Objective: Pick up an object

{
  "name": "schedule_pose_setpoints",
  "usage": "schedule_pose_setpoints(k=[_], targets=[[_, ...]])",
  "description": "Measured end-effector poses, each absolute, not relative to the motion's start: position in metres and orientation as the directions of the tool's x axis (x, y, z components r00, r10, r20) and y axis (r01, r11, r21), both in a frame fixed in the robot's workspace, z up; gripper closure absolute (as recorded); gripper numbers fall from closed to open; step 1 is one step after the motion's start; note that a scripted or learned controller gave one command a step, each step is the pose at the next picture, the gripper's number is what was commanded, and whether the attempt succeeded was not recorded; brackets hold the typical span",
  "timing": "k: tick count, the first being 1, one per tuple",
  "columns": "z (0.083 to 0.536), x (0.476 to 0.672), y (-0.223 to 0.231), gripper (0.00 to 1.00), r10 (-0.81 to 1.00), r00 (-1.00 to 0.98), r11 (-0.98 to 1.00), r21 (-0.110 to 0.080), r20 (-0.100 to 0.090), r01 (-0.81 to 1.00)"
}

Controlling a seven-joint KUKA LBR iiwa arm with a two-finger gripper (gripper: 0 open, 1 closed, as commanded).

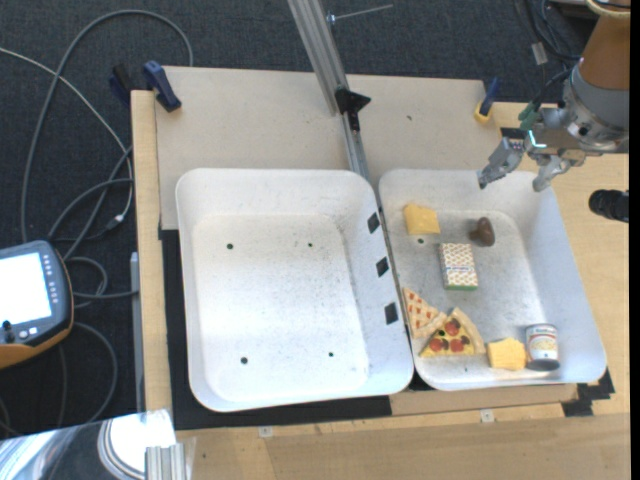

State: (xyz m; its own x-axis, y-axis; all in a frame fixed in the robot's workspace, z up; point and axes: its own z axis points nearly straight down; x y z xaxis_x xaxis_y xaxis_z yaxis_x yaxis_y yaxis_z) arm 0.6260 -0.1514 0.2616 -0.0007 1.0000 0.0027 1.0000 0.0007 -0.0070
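My gripper [520, 175] hangs over the far edge of the right bin [570, 268], its two fingers spread open with nothing between them. Below it in the bin lie a small brown lump [483, 231], a yellow cheese block [421, 219] and a patterned box [459, 265]. Nearer the front are pizza slices [440, 328], a second yellow block [507, 354] and a small can [542, 345].
The left bin [275, 288] sits beside the right one, split from it by a ridge with black clips [383, 266]. A slanted metal rail [320, 48] runs up from the bins' far edge. Blue clamps [160, 83] hold the board's corners.
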Motion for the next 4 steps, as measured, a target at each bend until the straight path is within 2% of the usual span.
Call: schedule_pose_setpoints(k=[1,2,4], targets=[[0.265,0.627,-0.151,0.00,1.000,-0.002,0.002,-0.002,0.001,1.000],[0.205,0.631,-0.156,0.00,1.000,0.000,0.000,-0.008,0.001,1.000],[0.109,0.641,-0.146,0.00,1.000,-0.002,0.002,-0.007,0.002,1.000]])
